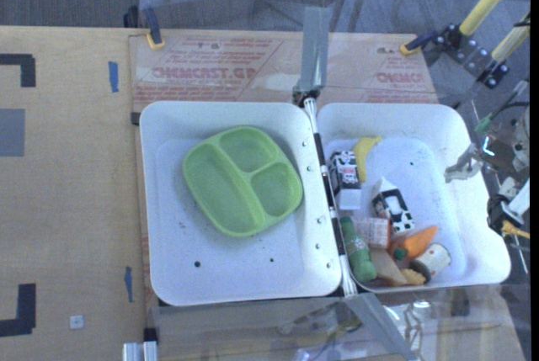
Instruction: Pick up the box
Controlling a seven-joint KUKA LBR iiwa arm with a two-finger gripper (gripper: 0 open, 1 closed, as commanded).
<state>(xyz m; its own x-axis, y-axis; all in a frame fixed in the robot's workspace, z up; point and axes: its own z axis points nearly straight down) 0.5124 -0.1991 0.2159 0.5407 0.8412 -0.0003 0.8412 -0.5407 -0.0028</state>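
A green divided plate [242, 180] is held in the left bin [168, 267], the box [394, 209] is seen in the right bin [472, 258] among a banana [364, 151], carrot [415, 240] and bottle [357, 250], the hand [468, 163] is seen at that bin's right rim, grip state undeterminable.

The arm [509, 174] is reaching in from the right edge of the camera view, low and mostly cut off. Its gripper [468, 163] is hanging by the right side, pale metal parts pointing leftward; the rest is too blurred to read.
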